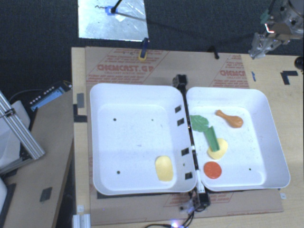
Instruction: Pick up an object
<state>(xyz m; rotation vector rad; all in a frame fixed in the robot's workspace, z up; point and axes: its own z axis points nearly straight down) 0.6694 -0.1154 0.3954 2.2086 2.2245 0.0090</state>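
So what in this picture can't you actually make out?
- Grey two-finger gripper, camera view: small and blurred, so open or shut is unclear; the arm above it is cut off by the top right corner.
- Green leafy plastic piece: its long end overlaps the pale yellow round piece, hiding part of it.
- Small blue-and-yellow object: too small to identify.

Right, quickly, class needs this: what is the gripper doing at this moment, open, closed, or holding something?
Gripper: raised above the bench beyond the right white bin, nothing visibly held; whether open or closed cannot be told.
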